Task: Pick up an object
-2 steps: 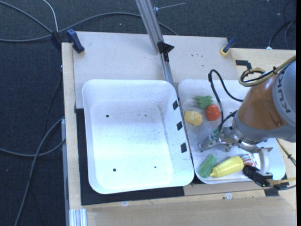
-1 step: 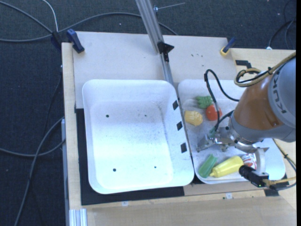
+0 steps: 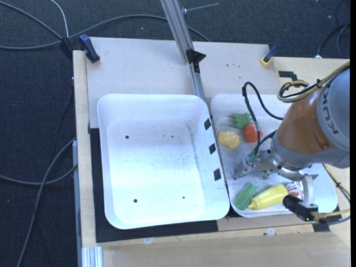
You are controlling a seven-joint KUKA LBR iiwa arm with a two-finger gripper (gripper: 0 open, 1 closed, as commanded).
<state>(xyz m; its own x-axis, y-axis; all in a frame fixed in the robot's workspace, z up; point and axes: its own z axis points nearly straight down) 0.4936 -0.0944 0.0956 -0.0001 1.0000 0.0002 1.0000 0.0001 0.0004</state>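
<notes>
At lower right, the metal two-finger gripper (image 3: pixel 250 166) hangs in the right shallow white plastic bin (image 3: pixel 222 105); whether its fingers are parted I cannot tell. Just below lie a glossy yellow plastic bottle-shaped toy (image 3: pixel 270 197) and a green pod-shaped toy (image 3: pixel 245 195), possibly a pepper.

Right bin (image 3: pixel 222 105) holds five small items: yellow lumpy piece (image 3: pixel 228 139) at 10 o'clock, green leafy piece (image 3: pixel 241 119) at 11, red piece (image 3: pixel 250 133) just beside it, green pod (image 3: pixel 245 195) and yellow bottle (image 3: pixel 268 197) lying flat at 6.
</notes>
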